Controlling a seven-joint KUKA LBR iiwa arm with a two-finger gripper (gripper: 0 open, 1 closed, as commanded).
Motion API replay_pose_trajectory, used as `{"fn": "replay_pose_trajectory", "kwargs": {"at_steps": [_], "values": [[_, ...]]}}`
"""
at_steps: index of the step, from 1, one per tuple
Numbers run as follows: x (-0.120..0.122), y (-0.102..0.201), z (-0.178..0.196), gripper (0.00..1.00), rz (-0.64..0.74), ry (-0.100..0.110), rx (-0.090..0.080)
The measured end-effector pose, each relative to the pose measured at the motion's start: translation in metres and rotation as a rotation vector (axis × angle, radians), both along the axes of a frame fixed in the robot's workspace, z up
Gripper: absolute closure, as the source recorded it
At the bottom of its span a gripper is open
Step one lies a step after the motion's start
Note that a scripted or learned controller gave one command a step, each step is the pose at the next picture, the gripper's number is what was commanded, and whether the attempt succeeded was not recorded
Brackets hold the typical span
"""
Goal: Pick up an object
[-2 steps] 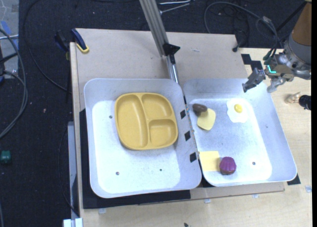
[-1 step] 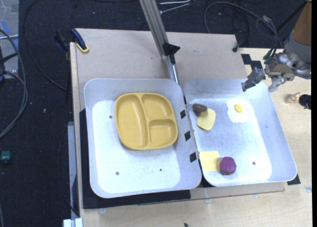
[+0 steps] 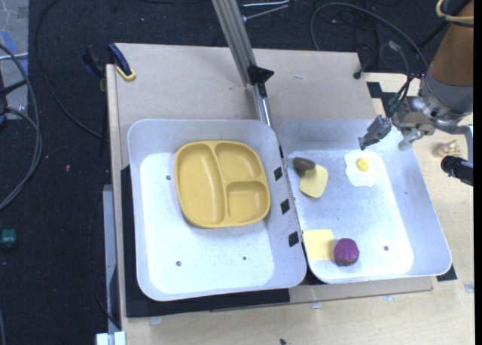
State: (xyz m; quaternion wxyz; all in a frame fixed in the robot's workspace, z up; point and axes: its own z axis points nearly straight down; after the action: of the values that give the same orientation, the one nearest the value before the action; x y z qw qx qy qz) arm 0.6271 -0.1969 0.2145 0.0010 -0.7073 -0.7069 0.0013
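**Gripper above the fried egg at the far edge of the right bin**

The fried egg (image 3: 361, 169) lies just below and a little left of the gripper (image 3: 393, 132), close to it but not touching, on the floor of the right bin (image 3: 422, 215). The egg is roundish, slightly longer from the far side to the near side, with its yolk sitting toward the gripper's end. Farther left of the gripper lie a pale yellow wedge (image 3: 314, 182) and a small brown piece (image 3: 303, 163), touching each other. Well below the gripper, toward the near edge, a yellow square (image 3: 317, 244) lies touching a purple lump (image 3: 346, 251). The yellow divided plate (image 3: 222, 184) sits well off to the left in the left bin (image 3: 151, 261).

The gripper's fingers are spread apart, with nothing between them, hanging over the bin's far right corner.
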Motion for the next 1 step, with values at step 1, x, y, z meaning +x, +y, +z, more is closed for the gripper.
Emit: {"fn": "replay_pose_trajectory", "kwargs": {"at_steps": [1], "values": [[-0.0018, 0.0040, -0.0631, 0.00, 0.001, 0.000, 0.001]]}}
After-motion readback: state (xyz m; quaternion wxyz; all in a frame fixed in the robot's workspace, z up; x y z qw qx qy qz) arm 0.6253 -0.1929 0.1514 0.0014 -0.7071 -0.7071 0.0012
